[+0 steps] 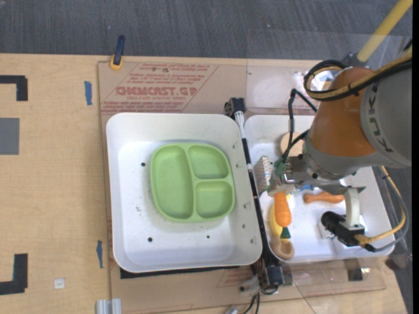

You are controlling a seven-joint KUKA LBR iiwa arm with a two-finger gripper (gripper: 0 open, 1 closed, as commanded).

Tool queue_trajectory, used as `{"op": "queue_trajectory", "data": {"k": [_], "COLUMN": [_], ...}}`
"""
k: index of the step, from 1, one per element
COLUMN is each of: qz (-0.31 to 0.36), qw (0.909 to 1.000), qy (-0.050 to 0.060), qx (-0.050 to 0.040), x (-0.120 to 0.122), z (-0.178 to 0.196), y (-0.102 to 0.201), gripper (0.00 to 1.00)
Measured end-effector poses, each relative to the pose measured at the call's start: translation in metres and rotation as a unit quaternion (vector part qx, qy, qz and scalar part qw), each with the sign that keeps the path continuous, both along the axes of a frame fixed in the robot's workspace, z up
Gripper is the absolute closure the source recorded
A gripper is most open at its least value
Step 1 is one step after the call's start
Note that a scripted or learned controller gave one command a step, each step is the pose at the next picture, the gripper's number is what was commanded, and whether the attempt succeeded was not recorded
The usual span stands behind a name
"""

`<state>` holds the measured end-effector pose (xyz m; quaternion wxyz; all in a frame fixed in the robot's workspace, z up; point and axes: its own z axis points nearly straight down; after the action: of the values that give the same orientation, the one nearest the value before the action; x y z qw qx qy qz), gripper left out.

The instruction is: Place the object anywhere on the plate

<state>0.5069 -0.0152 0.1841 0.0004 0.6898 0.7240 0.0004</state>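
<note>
A light green plate [192,182] with three compartments lies in the left bin [131,241], and nothing rests on it. My gripper [283,175] hangs low over the left part of the right bin [376,237], mostly hidden under the grey and orange wrist. Just below it lies an orange carrot-shaped toy [282,208] with a yellow piece [275,221] along its left side. A grey ridged thing [264,171] sits at the gripper's left, against the bin wall. I cannot tell whether anything is held.
The right bin also holds a tan rounded piece [284,247] at its front, an orange and blue item [322,198] and a white upright piece [353,208]. A raised divider [247,169] separates the bins. The arm covers the right bin's back half.
</note>
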Motion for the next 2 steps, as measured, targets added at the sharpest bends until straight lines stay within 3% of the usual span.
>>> {"op": "queue_trajectory", "data": {"k": [1,2], "qz": [-0.085,-0.087], "qw": [0.9964,0.9962], "qy": [0.001,0.001], "qx": [0.0018,-0.0004], "x": [0.0335,0.0335], "z": [0.0177,0.0175], "y": [0.0985,0.0946], "gripper": [1.0,0.0]}}
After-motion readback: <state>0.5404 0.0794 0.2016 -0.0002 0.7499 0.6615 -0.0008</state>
